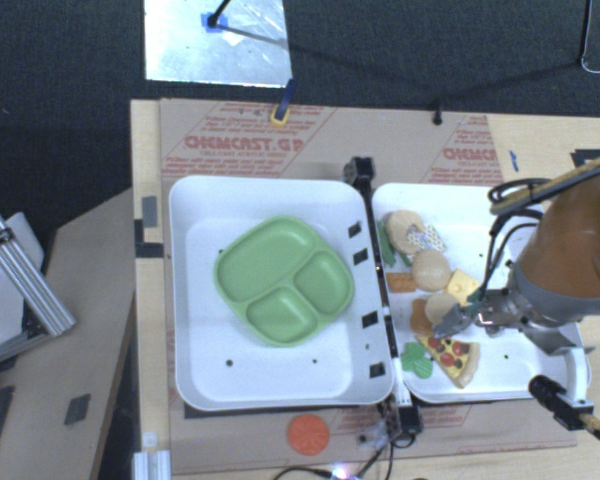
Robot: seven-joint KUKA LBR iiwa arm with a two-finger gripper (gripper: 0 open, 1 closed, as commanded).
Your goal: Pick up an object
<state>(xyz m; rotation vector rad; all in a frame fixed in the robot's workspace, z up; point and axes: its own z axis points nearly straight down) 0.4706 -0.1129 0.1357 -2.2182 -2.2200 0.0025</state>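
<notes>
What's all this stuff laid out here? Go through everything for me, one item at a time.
Bins: 2, white, side by side on the bench; left bin, right bin.
Divided plate: 1, green, in the left bin.
Pizza slice toy: 1, yellow with red, near edge of the right bin.
Round toy foods: about 2, beige, left part of the right bin.
Leafy toy: 1, green, beside the pizza slice.
Disc: 1, orange, on the bench in front of the bins.
Sheet: 1, silvery, behind the bench.
Arm: 1, grey with orange band, over the right bin.
Gripper: 1, grey, low among the toy foods.
</notes>
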